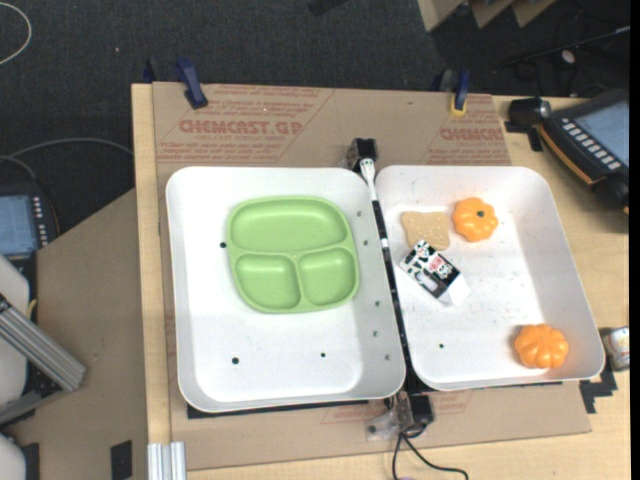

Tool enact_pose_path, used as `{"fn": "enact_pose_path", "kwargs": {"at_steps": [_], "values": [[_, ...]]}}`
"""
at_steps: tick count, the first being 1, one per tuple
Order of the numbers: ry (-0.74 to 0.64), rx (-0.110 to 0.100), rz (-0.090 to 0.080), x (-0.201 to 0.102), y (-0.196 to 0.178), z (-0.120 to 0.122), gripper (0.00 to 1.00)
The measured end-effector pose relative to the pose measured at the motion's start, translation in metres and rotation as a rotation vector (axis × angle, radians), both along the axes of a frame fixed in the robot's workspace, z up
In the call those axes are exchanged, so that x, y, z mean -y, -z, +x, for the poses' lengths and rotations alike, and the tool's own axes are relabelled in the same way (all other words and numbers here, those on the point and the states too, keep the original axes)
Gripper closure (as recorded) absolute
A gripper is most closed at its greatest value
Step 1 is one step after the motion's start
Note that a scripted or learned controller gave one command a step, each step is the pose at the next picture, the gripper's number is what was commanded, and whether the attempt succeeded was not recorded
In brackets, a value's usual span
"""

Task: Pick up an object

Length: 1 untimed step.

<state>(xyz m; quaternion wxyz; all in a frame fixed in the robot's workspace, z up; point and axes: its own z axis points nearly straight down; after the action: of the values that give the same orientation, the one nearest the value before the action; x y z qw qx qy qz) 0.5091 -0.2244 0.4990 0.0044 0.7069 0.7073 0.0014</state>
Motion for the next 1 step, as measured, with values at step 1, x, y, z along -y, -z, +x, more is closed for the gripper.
{"fn": "enact_pose_path", "kwargs": {"at_steps": [1], "values": [[-0.001, 0.000, 0.000, -0.0002, -0.0393, -0.0070, 1.00]]}}
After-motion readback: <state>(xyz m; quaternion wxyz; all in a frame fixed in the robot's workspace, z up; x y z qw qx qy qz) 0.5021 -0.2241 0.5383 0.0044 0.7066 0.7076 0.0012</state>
